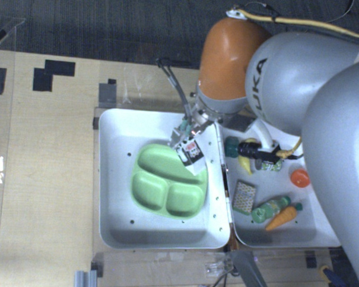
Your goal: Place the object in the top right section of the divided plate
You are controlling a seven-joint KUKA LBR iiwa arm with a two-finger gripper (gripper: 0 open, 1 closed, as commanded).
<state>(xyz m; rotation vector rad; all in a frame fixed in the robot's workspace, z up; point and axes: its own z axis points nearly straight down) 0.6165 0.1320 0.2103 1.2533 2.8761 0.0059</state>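
Note:
A light green divided plate (166, 184) lies in the left white bin (114, 214), with one long section at the back and two smaller ones at the front. My gripper (190, 147) hangs over the plate's back right corner, close to the bin's right wall. A small black, white and red patch shows at its tip; I cannot tell whether this is a held object or part of the gripper. The orange wrist band and grey arm hide whatever lies straight behind it.
The right bin (294, 237) holds a teal and black bottle (250, 149), a yellow piece (244, 165), an orange ball (300, 178), a grey mesh pad (244, 196), a green bottle (268, 210) and a carrot (282, 216). The arm covers that bin's back right.

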